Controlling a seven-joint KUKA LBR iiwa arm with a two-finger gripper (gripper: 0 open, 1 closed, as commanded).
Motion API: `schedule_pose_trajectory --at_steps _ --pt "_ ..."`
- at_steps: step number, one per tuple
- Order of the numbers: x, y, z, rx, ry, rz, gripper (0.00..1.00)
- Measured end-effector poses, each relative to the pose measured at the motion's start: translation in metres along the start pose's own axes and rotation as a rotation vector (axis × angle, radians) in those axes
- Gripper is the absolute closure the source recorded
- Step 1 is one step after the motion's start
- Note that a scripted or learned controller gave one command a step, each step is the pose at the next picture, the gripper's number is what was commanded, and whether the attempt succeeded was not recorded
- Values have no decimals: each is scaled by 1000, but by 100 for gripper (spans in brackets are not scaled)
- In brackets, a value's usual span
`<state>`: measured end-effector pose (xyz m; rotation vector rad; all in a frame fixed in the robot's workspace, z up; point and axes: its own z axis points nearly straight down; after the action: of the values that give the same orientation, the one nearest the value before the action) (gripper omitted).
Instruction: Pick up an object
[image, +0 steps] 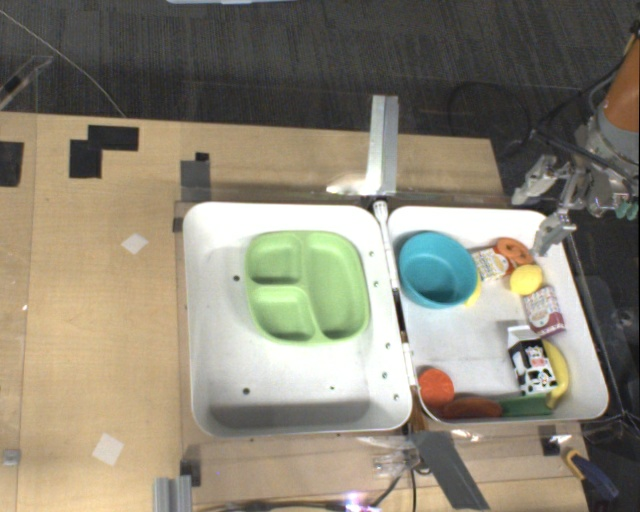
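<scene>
From the overhead camera I see the arm (618, 105) coming in at the upper right, with its end effector (556, 222) hanging just over the far right corner of the right bin (470, 345). I cannot tell from here how it is set, and I see nothing carried in it. So by my reading the pick is not yet done: nothing is lifted, and the whole grasp is left to do.

The things to choose from all lie in the right bin. Counting them: one blue bowl (436, 268) at the upper left of that bin, against the divider; one small white packet (489, 264) just beside the bowl; one orange piece (513, 250) next to the packet; one yellow lemon (526, 279) just below it, the nearest thing to the end effector; one dark red packet (545, 309) below the lemon; one black-and-white carton (533, 366) lower down, touching one banana (558, 373) along the right wall; one orange ball (436, 382) in the near left corner; one dark red sausage-shaped piece (470, 407) beside it; and one green strip (525, 404) along the near wall.

The left bin (215, 330) holds one green divided plate (303, 284), with three compartments, sitting toward its far half. That makes two bins on the counter (90, 330).
</scene>
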<state>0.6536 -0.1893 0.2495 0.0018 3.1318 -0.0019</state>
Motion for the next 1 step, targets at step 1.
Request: schedule_pose_trajectory --at_steps 1 --pt "32 -15 145 4 -10 -251 0"
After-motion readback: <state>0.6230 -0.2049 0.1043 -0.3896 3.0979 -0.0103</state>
